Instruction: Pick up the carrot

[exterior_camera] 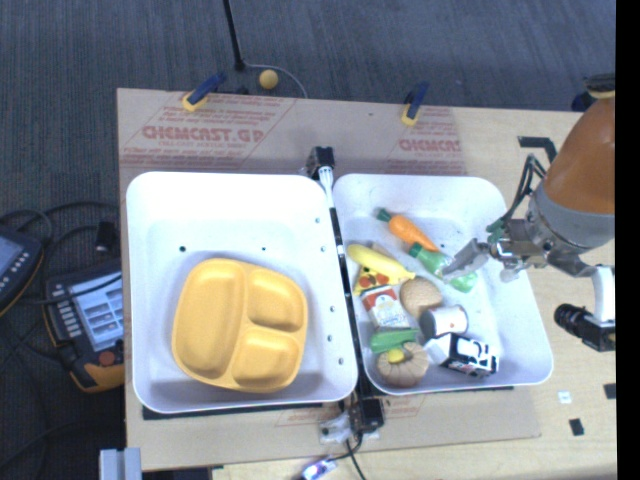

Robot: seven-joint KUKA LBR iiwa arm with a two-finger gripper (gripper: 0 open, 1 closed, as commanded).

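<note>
The carrot [410, 230], orange with a green top at its upper left end, lies slantwise in the upper middle of the right white bin [520, 363]. My gripper [482, 259] hangs over the right side of that bin, below and to the right of the carrot and clearly apart from it. Its grey tip points left toward a small green item [461, 282]. Nothing can be seen held in it.
Around the carrot lie a banana [378, 261], a green piece [429, 259], a bread roll [420, 295], a silver cup [443, 320], a black-and-white toy car [468, 356] and a round bun [402, 366]. A yellow divided plate [240, 323] sits in the left bin [160, 218].
</note>
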